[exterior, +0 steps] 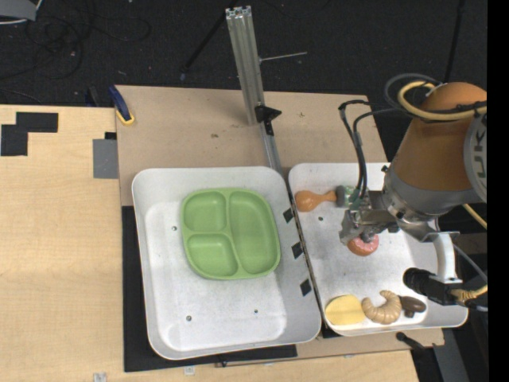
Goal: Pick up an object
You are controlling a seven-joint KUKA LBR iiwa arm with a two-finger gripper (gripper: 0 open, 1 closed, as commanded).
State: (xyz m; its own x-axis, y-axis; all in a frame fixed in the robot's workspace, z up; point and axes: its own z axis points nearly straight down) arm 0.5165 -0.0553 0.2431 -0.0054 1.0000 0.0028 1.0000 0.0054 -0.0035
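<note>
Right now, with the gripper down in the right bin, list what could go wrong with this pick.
The gripper sits directly over the pink round object, hiding most of it, so a grasp is unconfirmed and may slip. The orange pear-shaped toy lies close beside the gripper and could get knocked.

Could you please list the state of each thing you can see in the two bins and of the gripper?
Green divided plate: flat in the left bin, compartments bare.
Orange pear-shaped toy: lying on its side in the right bin.
Pink round object: on the bin floor, directly beneath the gripper.
Yellow round piece: lying flat.
Tan croissant-shaped toy: lying beside it.
Gripper: lowered over the pink object.
</note>
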